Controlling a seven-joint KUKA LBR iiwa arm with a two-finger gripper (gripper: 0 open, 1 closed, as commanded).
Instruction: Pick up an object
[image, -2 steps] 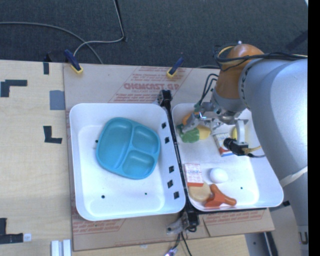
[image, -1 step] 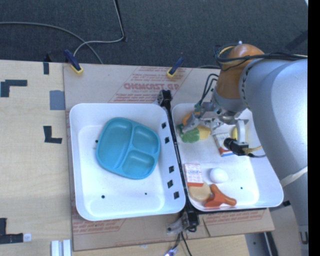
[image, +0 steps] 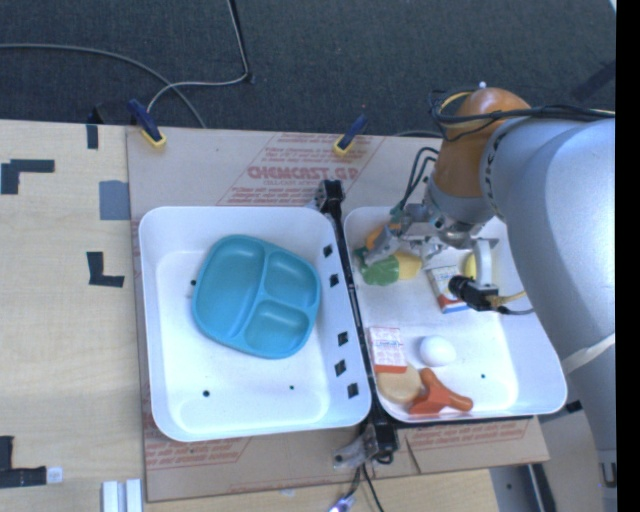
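Observation:
My gripper (image: 398, 236) hangs low over the back left corner of the right bin (image: 535, 370), under the orange wrist band. Right beneath and beside it lie a green piece (image: 377, 271), a yellow piece (image: 408, 266) and a small orange piece (image: 375, 238), bunched together. The gripper's body hides how it meets them. Toward the front of that bin lie a white egg-shaped object (image: 436, 350), a small red-printed packet (image: 386, 346), a tan slice (image: 398, 383) and an orange-red piece (image: 438, 397). A white and red box (image: 445, 285) lies to the right of the gripper.
The left bin (image: 170, 330) holds a blue divided plate (image: 256, 295). A black-clipped divider (image: 345, 300) runs between the bins. My grey arm (image: 560, 230) covers the right bin's back right part. Cables (image: 200, 70) trail behind the bench.

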